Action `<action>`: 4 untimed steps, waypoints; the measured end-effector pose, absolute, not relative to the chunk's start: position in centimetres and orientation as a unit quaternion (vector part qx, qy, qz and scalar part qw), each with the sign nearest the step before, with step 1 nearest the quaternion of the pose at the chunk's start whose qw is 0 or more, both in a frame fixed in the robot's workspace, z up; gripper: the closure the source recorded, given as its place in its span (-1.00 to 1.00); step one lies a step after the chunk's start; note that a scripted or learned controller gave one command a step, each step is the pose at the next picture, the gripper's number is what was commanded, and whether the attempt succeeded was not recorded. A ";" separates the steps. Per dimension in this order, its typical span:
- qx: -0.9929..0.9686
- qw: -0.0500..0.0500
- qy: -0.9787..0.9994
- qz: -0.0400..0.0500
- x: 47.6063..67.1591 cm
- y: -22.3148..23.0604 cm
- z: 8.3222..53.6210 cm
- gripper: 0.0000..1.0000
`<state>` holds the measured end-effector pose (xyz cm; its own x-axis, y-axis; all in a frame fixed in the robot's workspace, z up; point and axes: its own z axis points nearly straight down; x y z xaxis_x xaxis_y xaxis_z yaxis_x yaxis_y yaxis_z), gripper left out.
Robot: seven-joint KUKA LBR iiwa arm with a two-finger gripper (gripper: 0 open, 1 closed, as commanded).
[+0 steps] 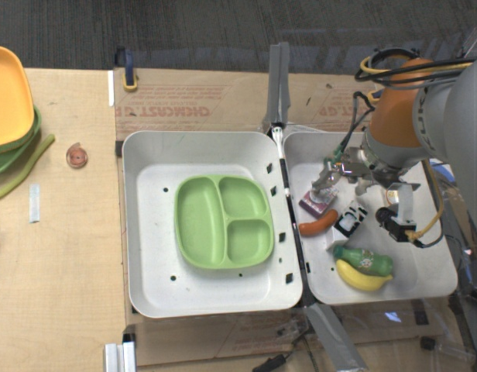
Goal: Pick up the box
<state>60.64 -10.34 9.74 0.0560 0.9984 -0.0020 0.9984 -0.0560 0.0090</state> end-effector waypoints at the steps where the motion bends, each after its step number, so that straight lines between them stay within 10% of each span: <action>1: 0.688 0.006 0.726 0.002 61.6 -9.6 9.8 -1.00; 4: 0.505 0.006 0.863 0.003 60.3 -10.4 9.8 -1.00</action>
